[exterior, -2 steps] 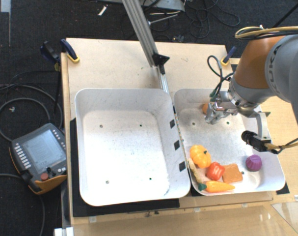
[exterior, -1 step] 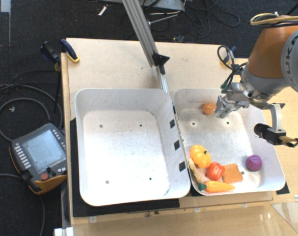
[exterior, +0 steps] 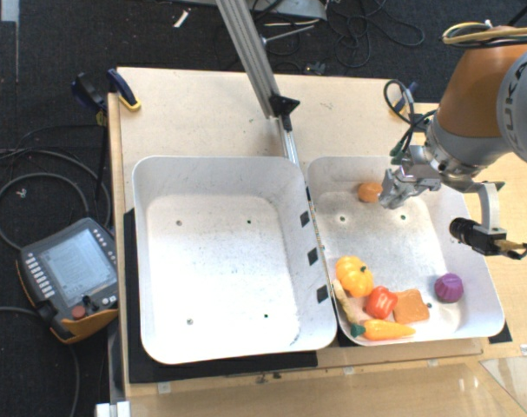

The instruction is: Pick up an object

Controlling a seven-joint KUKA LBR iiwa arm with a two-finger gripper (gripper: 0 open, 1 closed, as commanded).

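Claw (exterior: pixel 391 196) just beside small orange ball (exterior: pixel 368 192), no legible writing.

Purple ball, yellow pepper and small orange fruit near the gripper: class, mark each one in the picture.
Purple ball (exterior: pixel 449 287): camera view, middle of its rounded top.
Yellow pepper (exterior: pixel 353 276): camera view, centre of its body.
Small orange fruit (exterior: pixel 368 192): camera view, its visible left half beside the gripper (exterior: pixel 391 198).

Robotics lab. Evidence: grey-and-orange industrial arm (exterior: pixel 484 102) at a plywood bench (exterior: pixel 202 120); two white bins (exterior: pixel 150 181); teach pendant (exterior: pixel 68 276) on dark carpet; loose cables (exterior: pixel 359 20); aluminium camera mast (exterior: pixel 250 46).
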